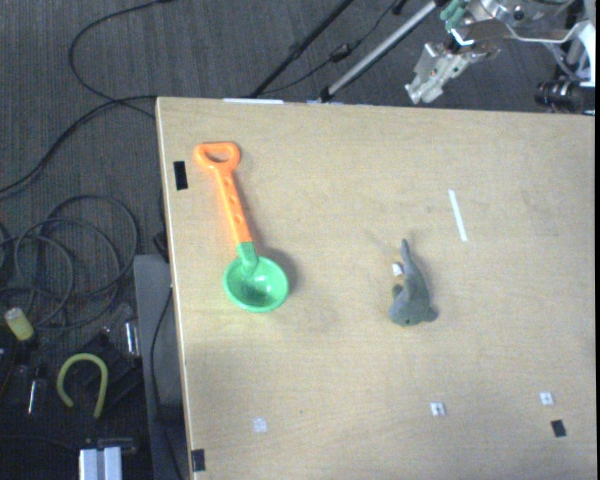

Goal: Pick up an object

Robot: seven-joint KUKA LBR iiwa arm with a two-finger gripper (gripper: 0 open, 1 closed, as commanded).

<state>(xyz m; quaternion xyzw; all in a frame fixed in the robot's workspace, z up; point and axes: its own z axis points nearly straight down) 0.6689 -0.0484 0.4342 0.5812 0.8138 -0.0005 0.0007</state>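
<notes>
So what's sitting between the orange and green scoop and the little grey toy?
Nothing: the camera view shows bare tan board between the scoop and the grey toy.

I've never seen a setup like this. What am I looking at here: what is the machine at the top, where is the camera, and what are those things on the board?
This is one picture from a camera fixed above a workbench, looking down at a slant. The metal piece at the upper right is the end of a robot arm; its gripper, a two-finger claw, hangs beyond the far edge of the tan board, above the dark floor. It is holding nothing.

On the board lie three things. Toward the left is a toy scoop with an orange handle and a round green bowl. Right of the middle lies a small grey toy, perhaps a shark. Up and to the right of it is a thin white strip, possibly only tape.

The cables and bits on the left lie on the floor beside the bench. The arm's job is to pick something up; it has touched nothing yet.
</notes>
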